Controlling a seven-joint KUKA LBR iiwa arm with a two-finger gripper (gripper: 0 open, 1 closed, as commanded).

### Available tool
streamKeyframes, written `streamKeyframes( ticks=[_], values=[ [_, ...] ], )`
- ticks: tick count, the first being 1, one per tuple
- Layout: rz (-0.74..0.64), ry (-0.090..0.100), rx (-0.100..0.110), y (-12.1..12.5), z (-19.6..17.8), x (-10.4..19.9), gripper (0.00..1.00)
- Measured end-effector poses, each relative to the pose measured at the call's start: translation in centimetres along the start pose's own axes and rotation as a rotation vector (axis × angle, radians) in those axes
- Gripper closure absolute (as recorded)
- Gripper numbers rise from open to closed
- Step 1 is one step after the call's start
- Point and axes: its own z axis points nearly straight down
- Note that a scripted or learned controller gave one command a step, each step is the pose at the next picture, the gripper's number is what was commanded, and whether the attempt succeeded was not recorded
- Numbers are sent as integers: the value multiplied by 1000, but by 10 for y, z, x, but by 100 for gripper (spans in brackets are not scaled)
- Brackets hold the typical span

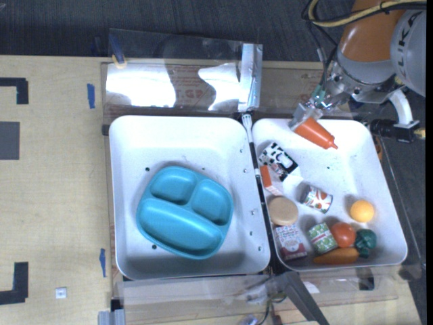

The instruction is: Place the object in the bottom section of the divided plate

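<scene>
Along the lower edge of the right bin (389, 181), a carrot (336, 255), a green vegetable (366, 241), a tomato (344, 233) and small packets (291, 241) are seen close together. A little higher in the frame, a round bun (283, 210), a small can (316, 199) and an orange ball (362, 210) are found. In the left bin (128, 147), the blue divided plate (184, 210) is placed tilted, its large section toward the lower part of the frame. Farther up, a black-and-white carton (278, 160) is lying. At the upper right, the gripper (312, 114) is seen over the right bin's far edge, and the orange bottle (316, 133) is pinched at its upper end by the jaws, raised above the bin floor.
</scene>
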Motion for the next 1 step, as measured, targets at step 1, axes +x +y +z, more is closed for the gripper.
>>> streamKeyframes(
  ticks=[1],
  values=[
    [104,-2,-3,-12,-29,-25,100]
  ],
)
